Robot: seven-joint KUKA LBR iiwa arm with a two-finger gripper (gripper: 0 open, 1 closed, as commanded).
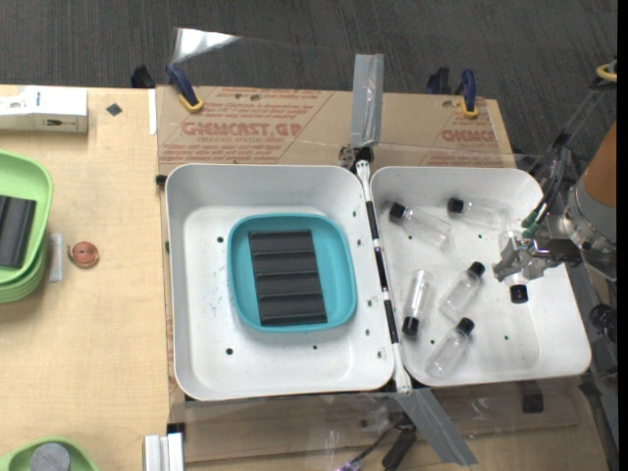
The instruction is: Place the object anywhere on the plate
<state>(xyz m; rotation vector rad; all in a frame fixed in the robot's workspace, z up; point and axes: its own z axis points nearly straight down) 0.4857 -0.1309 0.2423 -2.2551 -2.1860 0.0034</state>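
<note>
Gripper [518,275] low in the right white bin [549,356], grasp unclear — clear black-capped vials [416,300] nearby; teal square plate [339,263] awaits.

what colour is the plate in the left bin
Teal plate, holding a dark ridged insert; clear in the camera view.

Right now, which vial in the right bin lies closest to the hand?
The vial just below the hand, at the bin's right side. Its black cap shows there; the other vials lie farther left, toward the divider.
</note>
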